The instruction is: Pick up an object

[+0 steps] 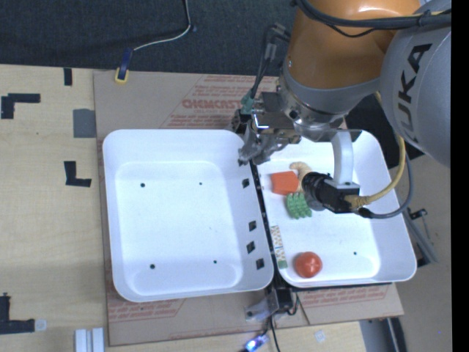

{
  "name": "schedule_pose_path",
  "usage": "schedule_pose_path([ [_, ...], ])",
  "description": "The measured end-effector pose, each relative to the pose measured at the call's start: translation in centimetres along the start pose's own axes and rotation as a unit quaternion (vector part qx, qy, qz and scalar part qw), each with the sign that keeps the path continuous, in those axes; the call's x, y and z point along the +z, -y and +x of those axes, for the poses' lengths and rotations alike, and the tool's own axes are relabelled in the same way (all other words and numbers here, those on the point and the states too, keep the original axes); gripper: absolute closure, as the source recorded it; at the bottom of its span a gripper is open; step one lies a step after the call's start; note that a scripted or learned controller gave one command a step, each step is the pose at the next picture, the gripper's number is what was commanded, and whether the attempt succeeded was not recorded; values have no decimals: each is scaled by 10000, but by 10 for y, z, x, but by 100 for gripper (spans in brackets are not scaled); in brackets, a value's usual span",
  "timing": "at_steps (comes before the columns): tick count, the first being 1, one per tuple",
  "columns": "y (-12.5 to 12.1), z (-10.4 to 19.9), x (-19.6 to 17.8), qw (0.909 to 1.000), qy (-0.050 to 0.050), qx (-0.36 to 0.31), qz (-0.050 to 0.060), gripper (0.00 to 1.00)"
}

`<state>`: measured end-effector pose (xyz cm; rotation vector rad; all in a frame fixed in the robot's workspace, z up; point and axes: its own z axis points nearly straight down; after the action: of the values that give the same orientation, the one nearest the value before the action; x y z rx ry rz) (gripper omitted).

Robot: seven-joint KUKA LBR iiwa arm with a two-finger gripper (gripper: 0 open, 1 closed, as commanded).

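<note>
Fingers (248, 153): cannot tell whether spread or pressed together, too dark and bunched to read. Gripper (253, 141) hanging over the wall between the two bins, at its 12 o'clock end, beneath the arm (352, 35) reaching in from 3 o'clock.

Lying in the right bin (399, 270), toward 4 o'clock from the gripper and near it: orange block (284, 182), flat on the floor of the bin. At the block's 1 o'clock, just beside it: pale piece (299, 167), partly hidden by the arm's black fitting (326, 193). At the block's 5 o'clock, just beside it: green toy (298, 205), ridged, touching or nearly touching the fitting. Well apart from these, near the bin's 6 o'clock rim and toward the wall side: red ball (308, 264).

Left bin (110, 145) at 9 o'clock of the right one, rims meeting. Both resting on a cardboard sheet (146, 101) on the table (37, 196). At the sheet's 11 o'clock corner: white cable (157, 42).
</note>
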<state>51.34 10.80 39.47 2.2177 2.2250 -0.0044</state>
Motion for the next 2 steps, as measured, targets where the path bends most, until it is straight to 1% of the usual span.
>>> schedule_pose_path([
  [1,0,0,-9,10000,6,-8,8,100],
  [2,26,-44,5,10000,-4,30,10,100],
])
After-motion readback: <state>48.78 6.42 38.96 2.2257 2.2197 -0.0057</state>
